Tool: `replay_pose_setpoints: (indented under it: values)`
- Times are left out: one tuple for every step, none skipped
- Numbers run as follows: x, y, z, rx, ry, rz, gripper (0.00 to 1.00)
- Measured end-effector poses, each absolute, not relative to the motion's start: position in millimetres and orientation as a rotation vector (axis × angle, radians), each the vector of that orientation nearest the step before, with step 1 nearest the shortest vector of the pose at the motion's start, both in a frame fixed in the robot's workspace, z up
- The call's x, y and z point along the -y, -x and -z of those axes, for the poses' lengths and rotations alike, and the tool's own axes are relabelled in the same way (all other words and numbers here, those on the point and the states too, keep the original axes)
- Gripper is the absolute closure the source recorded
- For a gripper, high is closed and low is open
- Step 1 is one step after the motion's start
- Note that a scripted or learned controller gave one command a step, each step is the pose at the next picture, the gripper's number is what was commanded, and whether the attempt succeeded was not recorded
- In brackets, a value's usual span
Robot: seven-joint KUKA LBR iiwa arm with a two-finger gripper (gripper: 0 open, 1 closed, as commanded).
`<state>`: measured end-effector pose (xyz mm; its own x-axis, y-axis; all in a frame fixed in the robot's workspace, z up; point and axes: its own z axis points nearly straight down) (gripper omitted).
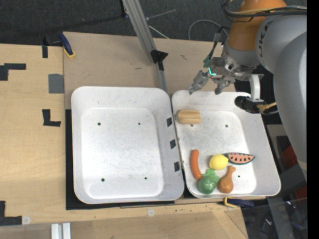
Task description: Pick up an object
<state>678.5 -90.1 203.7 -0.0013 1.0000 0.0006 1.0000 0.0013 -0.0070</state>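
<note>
My gripper point(207, 85) hangs over the far edge of the right bin point(259, 133), its two fingers spread apart and nothing between them. A tan bread roll point(189, 116) lies in that bin's far left corner, just below and left of the gripper. Near the bin's front edge sit an orange carrot point(195, 164), a yellow lemon point(218, 162), a watermelon slice point(240, 158), a green vegetable point(207, 182) and a brown drumstick point(227, 179), all clustered together.
The left bin point(119, 143) stands beside the right one. A slanted metal pole point(144, 34) rises behind the bins, left of the gripper. The grey arm with its orange band point(256, 6) occupies the upper right.
</note>
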Motion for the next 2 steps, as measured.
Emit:
replay_pose_setpoints:
  values:
    - [90.2,-679.5,-207.1,2.224,2.217,-0.003,0.00]
    - [92.7,-673.5,-161.6,2.221,2.217,-0.008,0.00]
